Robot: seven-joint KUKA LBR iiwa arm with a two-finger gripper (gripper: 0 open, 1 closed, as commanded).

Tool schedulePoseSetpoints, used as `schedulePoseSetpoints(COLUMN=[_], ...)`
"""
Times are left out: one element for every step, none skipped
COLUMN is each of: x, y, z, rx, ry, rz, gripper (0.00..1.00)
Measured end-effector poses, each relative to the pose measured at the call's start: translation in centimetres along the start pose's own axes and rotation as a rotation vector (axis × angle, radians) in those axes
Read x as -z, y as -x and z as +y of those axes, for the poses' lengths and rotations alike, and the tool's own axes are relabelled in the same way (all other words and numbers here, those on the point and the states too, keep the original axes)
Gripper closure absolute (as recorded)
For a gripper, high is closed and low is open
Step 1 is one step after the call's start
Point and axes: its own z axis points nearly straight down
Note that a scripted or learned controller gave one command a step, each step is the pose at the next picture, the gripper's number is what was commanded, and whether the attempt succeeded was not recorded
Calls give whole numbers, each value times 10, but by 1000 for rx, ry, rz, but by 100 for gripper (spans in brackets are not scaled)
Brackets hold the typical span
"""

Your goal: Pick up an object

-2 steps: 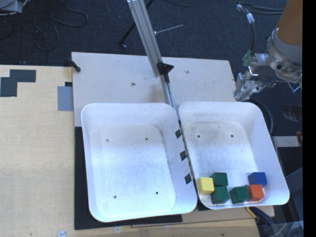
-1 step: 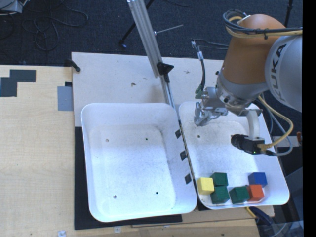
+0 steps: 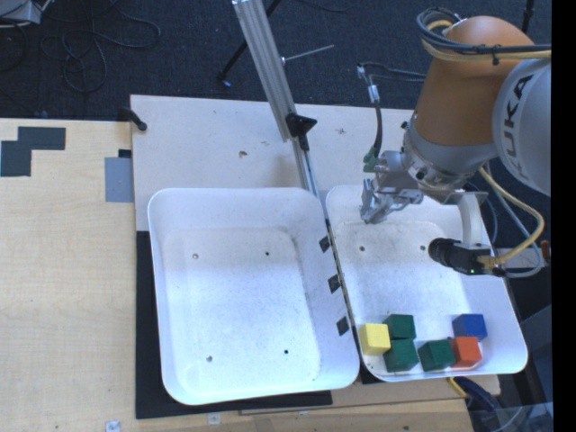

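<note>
Dark carpet with loose cables lies behind your tabletop (image 3: 63, 241), which is pale wood at the left with a white board under the two bins. Take the right bin (image 3: 396, 250) as your landmark. The left bin (image 3: 234, 286) sits just beside it on its left, their rims touching along a seam marked by three small black clips. A slanted aluminium rail (image 3: 270, 70) rises from the far end of that seam, up and away to the left.

Your arm (image 3: 477, 88) comes in over the right bin's far right corner, its orange band uppermost. The pincer (image 3: 382, 203) hangs over the bin's far left part, close to the far rim, pointing down toward bare white floor. You cannot tell from this angle whether its fingers are apart or together; they are too small and dark against the wrist, and nothing can be seen between them.

All the blocks are gathered at the right bin's near end, well apart from the pincer. A yellow block (image 3: 375, 337) sits nearest the seam. Touching it on the right is a green block (image 3: 400, 326), with a second green block (image 3: 401, 355) just nearer the near rim. A third green block (image 3: 436, 355) lies further right, touching an orange block (image 3: 466, 351). A blue block (image 3: 469, 326) sits just beyond the orange one, toward the bin's right rim.
</note>
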Motion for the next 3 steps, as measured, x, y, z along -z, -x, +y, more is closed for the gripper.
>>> schedulePoseSetpoints(x=[0,-82,36], y=[0,-9,-26], z=[0,-47,-34], rx=[-2,6,6], ry=[-1,-10,10], rz=[0,1,1], gripper=[0,0,0])
